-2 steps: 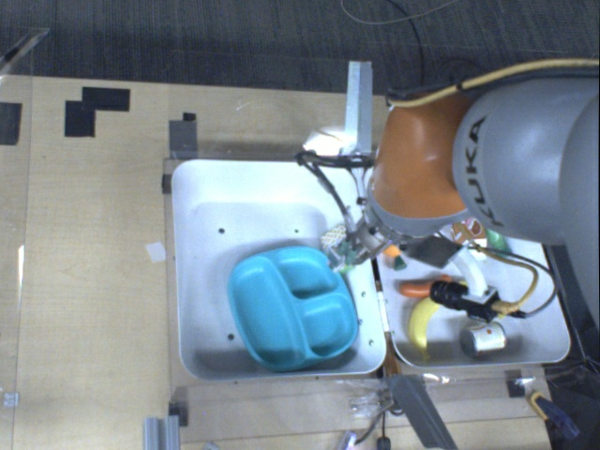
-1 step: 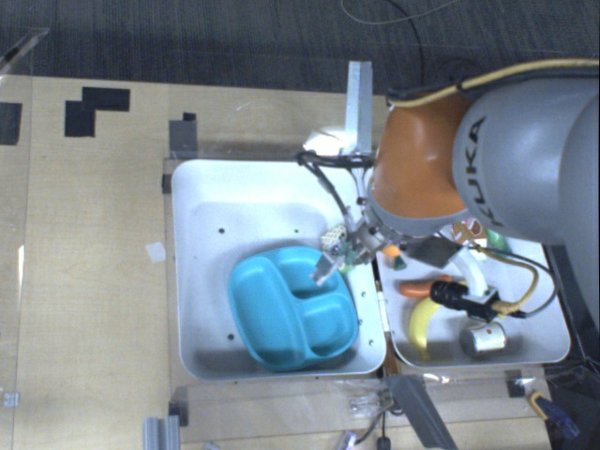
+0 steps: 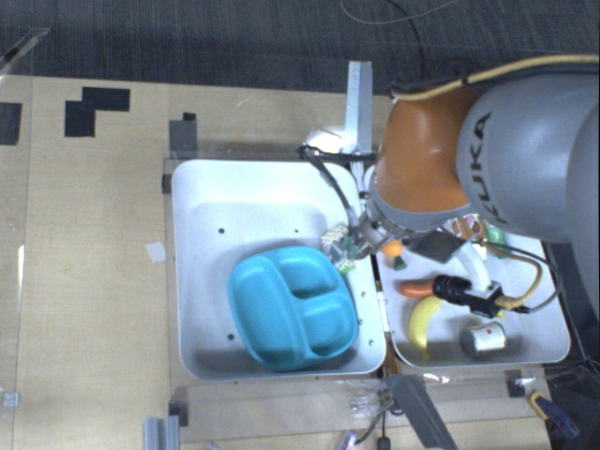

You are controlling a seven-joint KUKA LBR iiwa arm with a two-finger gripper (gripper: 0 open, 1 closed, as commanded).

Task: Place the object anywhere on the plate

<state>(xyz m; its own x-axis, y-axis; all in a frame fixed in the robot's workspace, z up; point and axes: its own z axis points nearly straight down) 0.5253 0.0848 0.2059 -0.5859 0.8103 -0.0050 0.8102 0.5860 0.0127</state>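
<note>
Grey arm [image 3: 525, 148], orange band: reaching in from the right and covering the upper part of the right bin [image 3: 555, 337].

Gripper [image 3: 354, 243]: hanging at the wall between the two bins, just above the blue plate's upper right corner. Whether it is clenched or released cannot be told.

Small pale-green thing [image 3: 334, 244]: showing at the gripper's tip, over the right edge of the left bin [image 3: 202, 251], just beside the plate but not on it. Whether it is being gripped cannot be told.

Blue plate [image 3: 291, 307], three compartments: lying tilted in the lower half of the left bin, nothing lying on it.

Banana [image 3: 422, 322]: lying in the right bin near its left wall.

Orange stick [image 3: 415, 289]: lying just above the banana.

White cylinder [image 3: 487, 338]: lying to the banana's right.
</note>
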